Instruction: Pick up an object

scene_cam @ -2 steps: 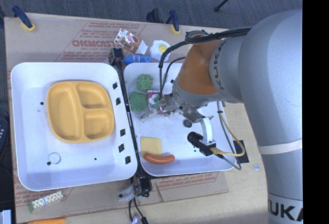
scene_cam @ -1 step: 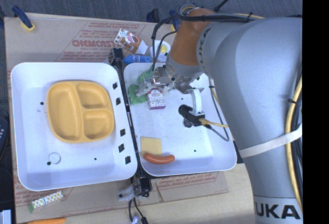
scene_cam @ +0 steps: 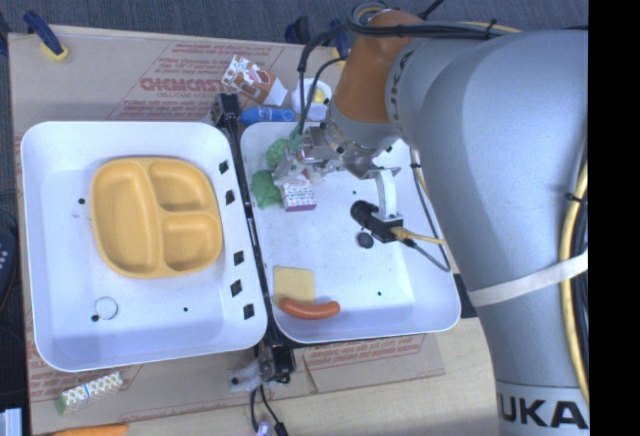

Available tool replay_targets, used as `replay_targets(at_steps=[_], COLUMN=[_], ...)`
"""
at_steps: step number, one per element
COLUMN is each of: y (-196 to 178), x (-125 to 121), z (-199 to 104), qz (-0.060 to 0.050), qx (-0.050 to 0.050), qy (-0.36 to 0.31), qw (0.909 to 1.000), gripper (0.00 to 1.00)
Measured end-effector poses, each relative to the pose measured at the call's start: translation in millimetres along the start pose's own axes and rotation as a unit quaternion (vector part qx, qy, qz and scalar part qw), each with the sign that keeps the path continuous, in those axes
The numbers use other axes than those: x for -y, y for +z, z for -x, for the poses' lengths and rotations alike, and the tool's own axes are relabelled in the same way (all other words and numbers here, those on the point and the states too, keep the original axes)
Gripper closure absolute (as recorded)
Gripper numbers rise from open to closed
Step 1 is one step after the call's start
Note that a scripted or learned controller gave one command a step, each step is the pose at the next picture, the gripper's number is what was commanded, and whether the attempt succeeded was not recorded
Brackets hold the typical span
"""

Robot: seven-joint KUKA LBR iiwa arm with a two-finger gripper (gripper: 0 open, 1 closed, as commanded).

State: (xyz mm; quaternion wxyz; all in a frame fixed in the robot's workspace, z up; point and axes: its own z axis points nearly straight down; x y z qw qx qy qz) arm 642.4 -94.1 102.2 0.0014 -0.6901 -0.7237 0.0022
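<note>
The gripper (scene_cam: 305,159) sits low over the small carton (scene_cam: 298,194) in the right bin (scene_cam: 400,309) — grasp state cannot be told — so nothing looks lifted yet.

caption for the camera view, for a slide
KUKA arm's gripper low over green items in right bin; yellow tray in left bin.

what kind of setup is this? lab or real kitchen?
Likely a robot lab pick bench, not a kitchen: KUKA arm over two white bins, toy food such as a hot dog, cardboard underlay clamped down.
</note>
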Motion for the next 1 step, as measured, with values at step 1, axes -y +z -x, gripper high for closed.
replay_targets(at_steps=[1], y=[-160.7], x=[29.3], z=[-32.7], qz=[0.002], qx=[-0.001], qy=[0.091], qw=[0.9959], gripper=[1.00])
